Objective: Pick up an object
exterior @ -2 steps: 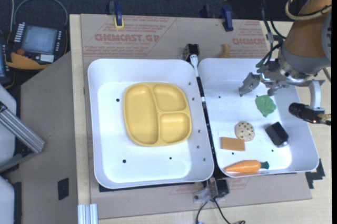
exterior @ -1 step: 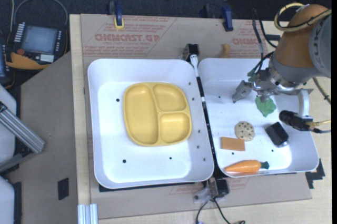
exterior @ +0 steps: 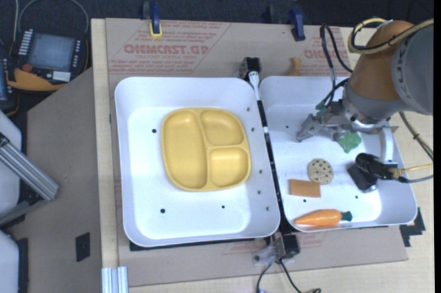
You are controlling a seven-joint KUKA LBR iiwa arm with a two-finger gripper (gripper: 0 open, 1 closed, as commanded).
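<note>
We count 2 white bins, left (exterior: 138, 147) and right (exterior: 282, 119) | 1 yellow divided plate (exterior: 172, 147) | 1 speckled cookie (exterior: 320, 170) | 1 orange slab (exterior: 304, 188) | 1 carrot (exterior: 318, 218) | 1 green piece (exterior: 350, 141)

A divided plate (exterior: 205, 148) lies in the left bin (exterior: 138, 216). In the right bin (exterior: 289, 95), a cookie (exterior: 320, 170) sits behind a flat slab (exterior: 304, 188), with a carrot (exterior: 318, 218) along the front wall.

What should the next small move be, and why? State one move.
Probably shift the gripper toward the green piece just beside it in the right-hand bin, then lower. It looks the nearest thing; the cookie, orange slab and carrot lie farther off.
</note>
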